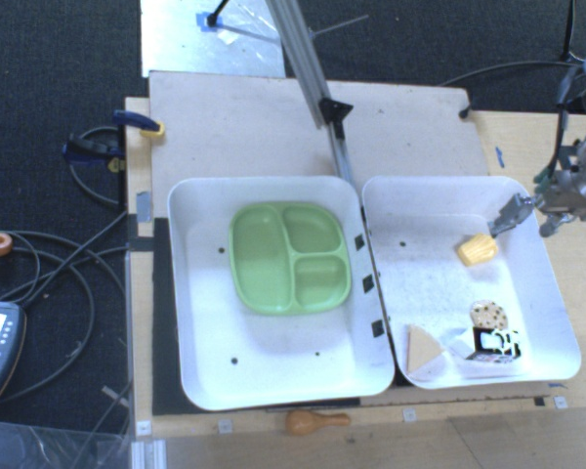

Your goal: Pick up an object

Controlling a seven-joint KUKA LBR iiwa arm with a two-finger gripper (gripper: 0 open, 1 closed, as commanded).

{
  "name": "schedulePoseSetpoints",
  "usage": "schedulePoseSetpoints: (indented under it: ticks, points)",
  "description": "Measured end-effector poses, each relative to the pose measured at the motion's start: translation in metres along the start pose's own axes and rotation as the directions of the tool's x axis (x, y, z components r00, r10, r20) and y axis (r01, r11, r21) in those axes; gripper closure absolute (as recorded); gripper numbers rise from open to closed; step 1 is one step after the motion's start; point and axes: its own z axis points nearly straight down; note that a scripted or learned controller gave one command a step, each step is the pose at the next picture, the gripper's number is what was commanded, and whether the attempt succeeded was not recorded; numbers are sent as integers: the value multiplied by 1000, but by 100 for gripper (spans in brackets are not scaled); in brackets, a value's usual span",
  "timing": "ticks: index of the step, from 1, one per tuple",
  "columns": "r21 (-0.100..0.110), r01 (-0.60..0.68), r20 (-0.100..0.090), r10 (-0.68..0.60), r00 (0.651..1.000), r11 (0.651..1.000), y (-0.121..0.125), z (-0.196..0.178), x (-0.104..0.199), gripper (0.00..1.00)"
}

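Gripper [527, 216] hung over the right bin [537, 262], jaws slightly apart and holding nothing; the corn [477, 250] lay just beside its nearer fingertip. Closing from there risked nudging the corn away rather than trapping it.

One camera sits high above the bench [273, 125] and looks down at a slant. It is far enough back to take in both white bins [273, 360], side by side in the middle, plus the dark floor [49, 57] on the left and the top.
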Motion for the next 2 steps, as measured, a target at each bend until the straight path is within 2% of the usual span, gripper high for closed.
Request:
schedulePoseSetpoints:
  ticks: [1,2]
  points:
    - [0,-1,0,1,1000,1000,0,0,0,0]
    - [6,-7,-1,7,1000,1000,3,62,-2,0]
